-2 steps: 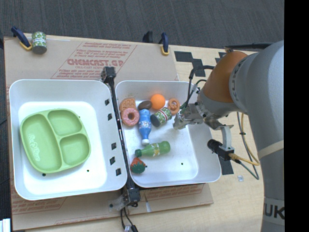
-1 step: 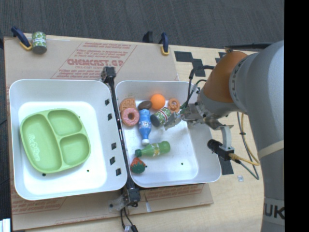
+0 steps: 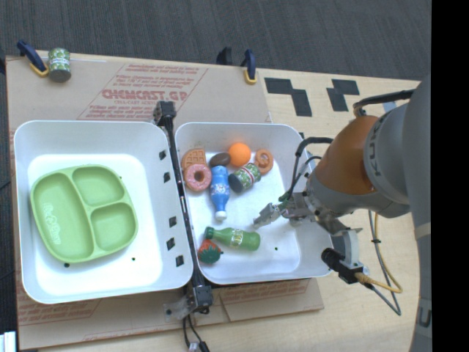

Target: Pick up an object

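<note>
Right now my arm reaches in from the right, and the gripper (image 3: 262, 216) hangs low in the right bin (image 3: 289, 266), over a bare white patch. I think its fingers are a little apart with nothing between them, but they are small and blurry, so I can't tell for sure. The toys sit close by. A green bottle (image 3: 234, 238) lies on its side just below and left of the gripper, with a strawberry (image 3: 209, 251) touching its end. A blue bottle (image 3: 219, 189) lies a bit up and left, near a pink donut (image 3: 197, 176) and an orange ball (image 3: 239, 153). The green tray (image 3: 83, 213) rests in the left bin (image 3: 29, 141). I'd say I'm at the reaching step, with no grab made. Next I need to line up over the green bottle, go down, then squeeze.
</note>
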Controlling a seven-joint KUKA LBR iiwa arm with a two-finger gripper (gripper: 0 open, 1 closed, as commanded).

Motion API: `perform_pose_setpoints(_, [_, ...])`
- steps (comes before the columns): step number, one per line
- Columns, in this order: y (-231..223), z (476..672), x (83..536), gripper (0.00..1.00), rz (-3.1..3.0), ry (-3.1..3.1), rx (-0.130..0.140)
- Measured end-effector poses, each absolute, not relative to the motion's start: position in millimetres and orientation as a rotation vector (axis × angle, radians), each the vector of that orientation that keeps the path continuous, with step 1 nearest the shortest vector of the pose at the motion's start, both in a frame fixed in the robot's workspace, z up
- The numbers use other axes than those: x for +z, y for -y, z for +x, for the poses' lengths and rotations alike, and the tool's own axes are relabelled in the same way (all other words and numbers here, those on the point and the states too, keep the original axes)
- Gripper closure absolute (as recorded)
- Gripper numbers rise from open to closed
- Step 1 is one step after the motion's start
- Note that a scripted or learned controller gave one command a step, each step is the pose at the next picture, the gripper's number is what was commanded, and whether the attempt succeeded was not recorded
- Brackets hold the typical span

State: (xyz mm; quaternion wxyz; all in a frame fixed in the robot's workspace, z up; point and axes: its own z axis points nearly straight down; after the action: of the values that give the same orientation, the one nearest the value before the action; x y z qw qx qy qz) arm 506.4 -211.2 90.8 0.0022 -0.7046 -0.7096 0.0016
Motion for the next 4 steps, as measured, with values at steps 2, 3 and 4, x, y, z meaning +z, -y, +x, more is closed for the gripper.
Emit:
perform_pose_setpoints(2, [185.1, 477.4, 216.7, 1.0, -2.215, 2.228, 0.001])
perform_pose_setpoints(3, [207.9, 477.9, 274.5, 1.0, -2.219, 2.229, 0.001])
perform_pose_setpoints(4, [211.0, 476.5, 222.2, 1.0, -2.213, 2.226, 0.004])
